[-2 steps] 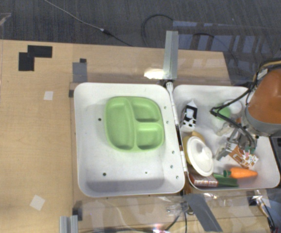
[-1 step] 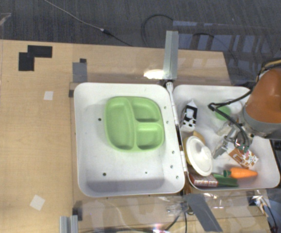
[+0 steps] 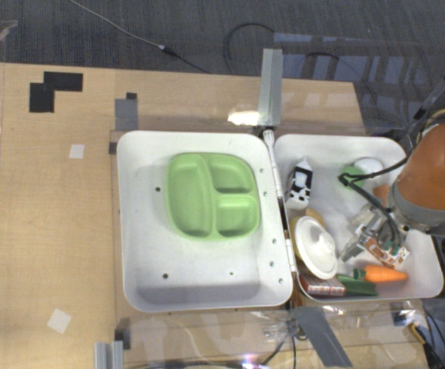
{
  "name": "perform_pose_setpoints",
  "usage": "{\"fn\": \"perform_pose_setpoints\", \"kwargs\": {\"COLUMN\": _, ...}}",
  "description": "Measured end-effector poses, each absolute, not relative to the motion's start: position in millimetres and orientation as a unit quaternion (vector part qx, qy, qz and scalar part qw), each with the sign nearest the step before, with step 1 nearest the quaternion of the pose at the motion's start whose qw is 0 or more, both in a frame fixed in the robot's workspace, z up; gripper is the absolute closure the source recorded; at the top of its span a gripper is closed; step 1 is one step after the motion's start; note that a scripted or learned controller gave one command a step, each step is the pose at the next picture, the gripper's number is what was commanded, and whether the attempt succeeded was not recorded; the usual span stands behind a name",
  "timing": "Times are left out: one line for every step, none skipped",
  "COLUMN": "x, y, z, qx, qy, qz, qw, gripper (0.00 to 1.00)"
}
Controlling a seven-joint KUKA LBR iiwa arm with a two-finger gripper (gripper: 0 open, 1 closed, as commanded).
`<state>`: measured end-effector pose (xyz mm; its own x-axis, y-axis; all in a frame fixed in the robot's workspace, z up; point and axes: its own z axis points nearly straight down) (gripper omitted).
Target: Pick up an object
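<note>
step: approach, nothing lifted | gripper (image 3: 363, 239) low in right bin (image 3: 430, 283), finger spread unclear, possibly open | nearest object: carrot (image 3: 386, 274) just nearside, white bowl (image 3: 315, 246) to left | next: centre over carrot, descend, close.

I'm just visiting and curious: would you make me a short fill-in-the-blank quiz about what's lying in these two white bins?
1. The green divided plate lies in the ____ bin as the camera sees it.
2. The toy carrot is coloured ____.
3. The green divided plate has ____ compartments.
4. The small black-and-white toy lies in the same bin as the gripper, near the bin's ____ wall.

Missing words: left; orange; three; left
</note>
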<state>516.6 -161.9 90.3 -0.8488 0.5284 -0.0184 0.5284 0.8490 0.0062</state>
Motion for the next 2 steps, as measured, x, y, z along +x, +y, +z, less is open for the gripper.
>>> {"fn": "perform_pose_setpoints", "kwargs": {"x": 593.8, "y": -207, "z": 124, "qx": 0.216, "qy": 0.976, "qz": -0.0009, "qw": 0.008, "gripper": 0.0}}
{"fn": "perform_pose_setpoints", "kwargs": {"x": 638.4, "y": -173, "z": 88, "qx": 0.257, "qy": 0.966, "qz": 0.0011, "qw": 0.006, "gripper": 0.0}}
